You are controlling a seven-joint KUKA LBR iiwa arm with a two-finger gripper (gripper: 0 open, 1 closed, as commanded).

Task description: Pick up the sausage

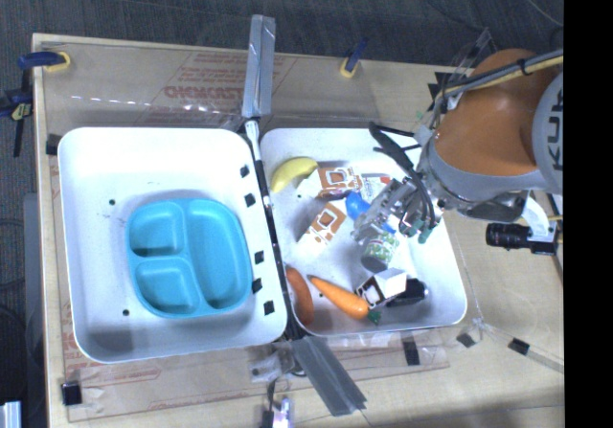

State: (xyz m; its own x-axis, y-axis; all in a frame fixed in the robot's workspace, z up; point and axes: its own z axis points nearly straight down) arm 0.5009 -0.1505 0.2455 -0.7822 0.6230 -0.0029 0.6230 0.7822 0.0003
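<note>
— Sausage [300, 293] first: where does it lie?

— At the near left corner of the right bin [450, 268], a reddish-brown piece set close against the wall that divides the two bins. A carrot [338, 297] lies just beside it on its right, orange with a green tip pointing toward the bin's near right corner.

— And the gripper [395, 215]?

— It hangs over the middle of the right bin, well apart from the sausage. Whether its fingers are apart or together cannot be told; wires and small parts crowd the view there. Nothing can be made out between them.

— What sits under and around it?

— A small clear item with a green label [379, 246] lies just below it, and a blue piece [356, 204] is just to its left. Two packets printed in brown and white are there too, one [335, 180] toward the far side, one [325, 222] nearer the middle. A banana [291, 171] lies at the far left corner of that bin. A white and black object [393, 288] rests near the front wall, to the right of the carrot.

— And farther out?

— The arm [488, 129] comes in from the right, its orange band broad above the wrist. The left bin [86, 225] holds a blue divided tray [187, 257] with three compartments. Both bins stand on a pale wooden table [402, 91].
</note>
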